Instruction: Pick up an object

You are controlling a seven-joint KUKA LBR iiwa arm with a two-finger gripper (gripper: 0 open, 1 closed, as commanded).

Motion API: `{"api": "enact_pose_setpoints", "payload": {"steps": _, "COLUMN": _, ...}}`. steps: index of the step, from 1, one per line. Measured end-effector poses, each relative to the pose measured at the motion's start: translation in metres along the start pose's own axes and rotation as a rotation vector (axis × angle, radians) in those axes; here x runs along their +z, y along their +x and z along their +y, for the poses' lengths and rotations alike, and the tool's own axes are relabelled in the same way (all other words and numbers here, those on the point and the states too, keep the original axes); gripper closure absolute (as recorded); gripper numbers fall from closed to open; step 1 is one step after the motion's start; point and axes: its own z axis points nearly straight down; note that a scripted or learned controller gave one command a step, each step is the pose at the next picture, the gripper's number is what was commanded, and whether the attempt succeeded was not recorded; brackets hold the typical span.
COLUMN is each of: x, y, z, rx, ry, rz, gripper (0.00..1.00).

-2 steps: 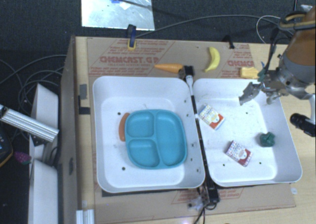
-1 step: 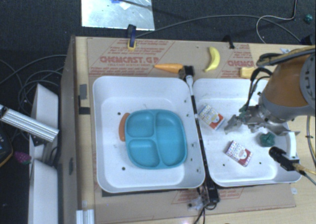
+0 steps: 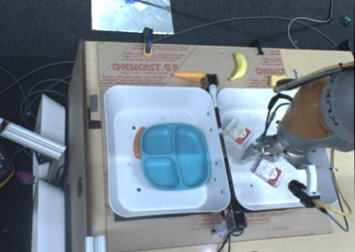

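Observation:
In the right bin (image 3: 244,198) lie two small white-and-red packets, one (image 3: 237,131) near the dividing wall and one (image 3: 268,172) closer to the front. My gripper (image 3: 256,150) is low in this bin, between the two packets and just left of the nearer one. The grey arm with its orange band (image 3: 310,115) covers the bin's right side. I see nothing lifted off the bin floor.
The left bin (image 3: 119,190) holds a blue divided plate (image 3: 176,154) with a brown sausage (image 3: 137,142) beside its left edge. On the cardboard behind the bins lie a carrot (image 3: 188,76) and a banana (image 3: 239,66). Cables run along the arm and the bench's front right.

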Motion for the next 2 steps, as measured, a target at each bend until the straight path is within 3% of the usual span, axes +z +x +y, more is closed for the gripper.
{"api": "enact_pose_setpoints", "payload": {"steps": 1, "x": -0.001, "y": 0.022, "z": 0.086, "rx": -0.003, "ry": -0.002, "rz": 0.0, "gripper": 0.0}}
{"api": "enact_pose_setpoints", "payload": {"steps": 2, "x": -0.011, "y": 0.022, "z": 0.087, "rx": -0.004, "ry": -0.003, "rz": 0.0, "gripper": 1.0}}
